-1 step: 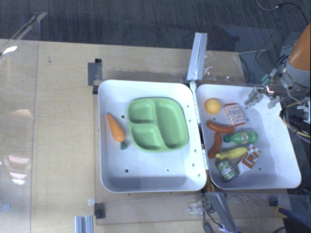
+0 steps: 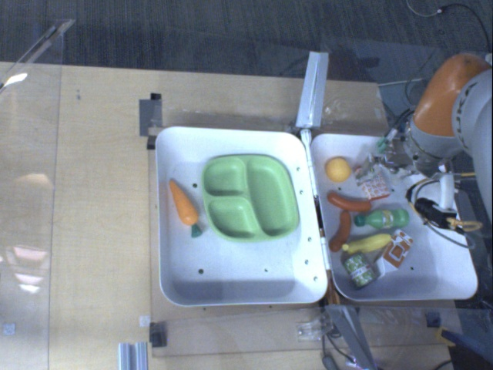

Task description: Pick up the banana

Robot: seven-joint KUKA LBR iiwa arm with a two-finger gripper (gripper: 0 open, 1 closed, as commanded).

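1. The banana, small and yellow, lies nearly flat in the right-hand white bin, towards its near-left part, pointing left to right with a slight tilt.
2. Just above it, and touching or almost touching, lies a green bottle. To its left a reddish-brown sausage stands on end in the view, and a second sausage lies just above that.
3. Just below the banana sits a small green packet; to its right, a small red and white box.
4. Further up the bin are a round yellow fruit, perhaps a lemon, and a red and white patterned packet.
5. The gripper hangs over the far part of the right bin, near the patterned packet and well apart from the banana. Its claw is too cluttered to read, so I cannot tell how far open it is; nothing can be seen in its grasp.
6. The left-hand bin holds a green divided plate and a carrot.
7. Judged stage: the approach, with the banana not yet reached. The next move likely calls for travelling towards the near side and descending onto the banana, avoiding the crowding bottle and packet.
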